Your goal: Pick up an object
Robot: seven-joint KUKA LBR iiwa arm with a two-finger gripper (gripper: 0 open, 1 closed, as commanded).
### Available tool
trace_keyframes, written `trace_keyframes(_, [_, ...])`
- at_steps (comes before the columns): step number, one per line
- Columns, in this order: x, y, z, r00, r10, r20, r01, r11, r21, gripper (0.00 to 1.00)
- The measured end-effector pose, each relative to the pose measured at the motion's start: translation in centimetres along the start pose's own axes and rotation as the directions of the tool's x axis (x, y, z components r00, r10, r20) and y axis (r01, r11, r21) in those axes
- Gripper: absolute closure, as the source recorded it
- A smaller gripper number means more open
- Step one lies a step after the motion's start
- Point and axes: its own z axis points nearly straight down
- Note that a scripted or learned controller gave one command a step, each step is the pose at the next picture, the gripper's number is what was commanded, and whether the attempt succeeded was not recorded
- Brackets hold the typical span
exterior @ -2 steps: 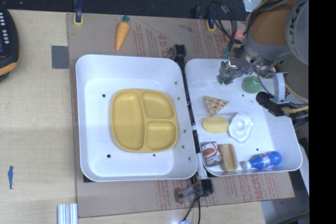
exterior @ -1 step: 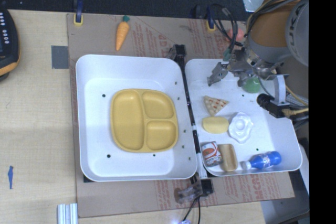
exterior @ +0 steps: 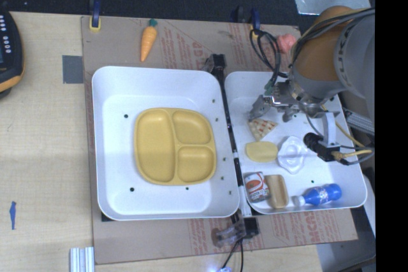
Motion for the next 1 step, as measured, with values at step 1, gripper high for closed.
trace_keyframes(1, [-0.35, 0.49, 3.47, 1.000, 0.000, -0.001, 0.000, 1.000, -0.002, 0.00])
